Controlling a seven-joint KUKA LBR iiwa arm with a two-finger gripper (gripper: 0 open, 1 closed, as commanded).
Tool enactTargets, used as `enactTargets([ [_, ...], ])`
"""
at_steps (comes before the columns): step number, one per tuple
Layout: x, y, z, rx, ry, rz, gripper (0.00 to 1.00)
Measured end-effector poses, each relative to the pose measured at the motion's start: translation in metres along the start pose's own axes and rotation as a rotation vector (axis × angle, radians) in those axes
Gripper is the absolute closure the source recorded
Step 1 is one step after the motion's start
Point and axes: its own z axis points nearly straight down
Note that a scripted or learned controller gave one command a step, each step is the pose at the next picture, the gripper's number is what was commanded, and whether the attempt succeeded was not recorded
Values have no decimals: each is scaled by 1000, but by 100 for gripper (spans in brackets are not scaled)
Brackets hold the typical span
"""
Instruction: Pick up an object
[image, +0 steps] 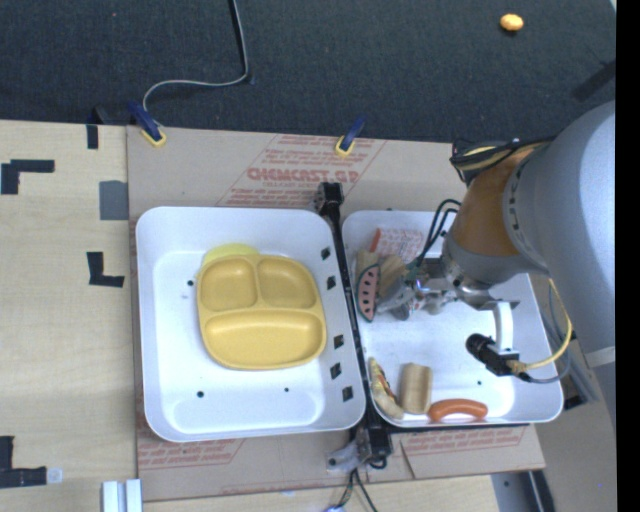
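My grey arm (580, 210) looms nearest the lens, bent down so my gripper (405, 293) sits low in the right bin (530, 405), among the clutter beside the watermelon slice (367, 288). That slice is my likeliest target; my grip cannot be told.

Gripper (408, 292) blurred among clutter in right bin (535, 405); arm (570, 210) cut off at right edge.

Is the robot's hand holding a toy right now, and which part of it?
It cannot be told. The gripper is down in the right bin among the toys beside the watermelon slice, and the arm hides whether anything is gripped.
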Motion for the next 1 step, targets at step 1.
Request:
enactTargets([
  [1,-1,-1,-10,5,-1,0,100],
])
